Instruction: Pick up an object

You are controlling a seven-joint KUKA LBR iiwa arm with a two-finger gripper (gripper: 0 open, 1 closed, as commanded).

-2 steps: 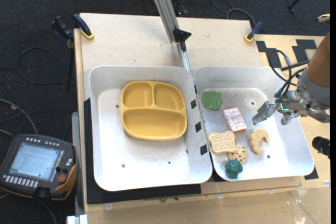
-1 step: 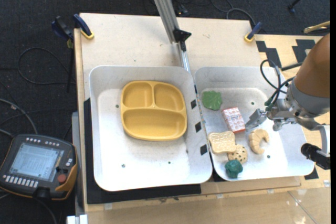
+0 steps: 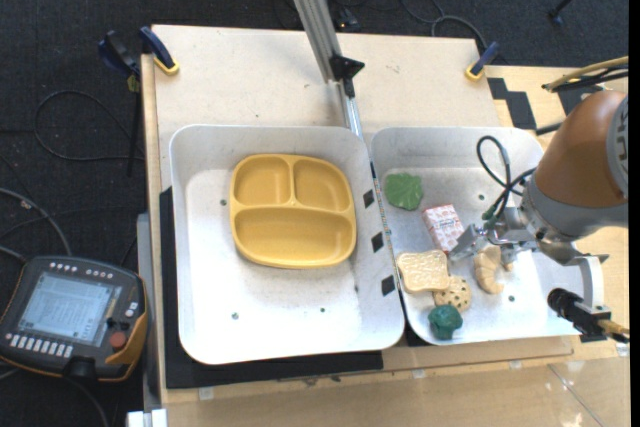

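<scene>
My gripper (image 3: 487, 250) hangs low over the right bin (image 3: 520, 150), its jaws apart with nothing between them. A beige lumpy food piece (image 3: 489, 273) lies just in front of it, close to the fingertips. To the left of the gripper are a pink and white box (image 3: 441, 225), a slice of toast (image 3: 423, 270), a chocolate-chip cookie (image 3: 455, 295) and a dark green broccoli piece (image 3: 445, 319). A flat green leaf shape (image 3: 404, 190) lies further back in the same bin.
The left bin (image 3: 200, 215) bears a yellow divided plate (image 3: 294, 211). A metal pole (image 3: 312, 0) slants down to the ridge between the bins. A teach pendant (image 3: 70, 315) lies on the floor at left. Black cable (image 3: 490, 160) loops above the wrist.
</scene>
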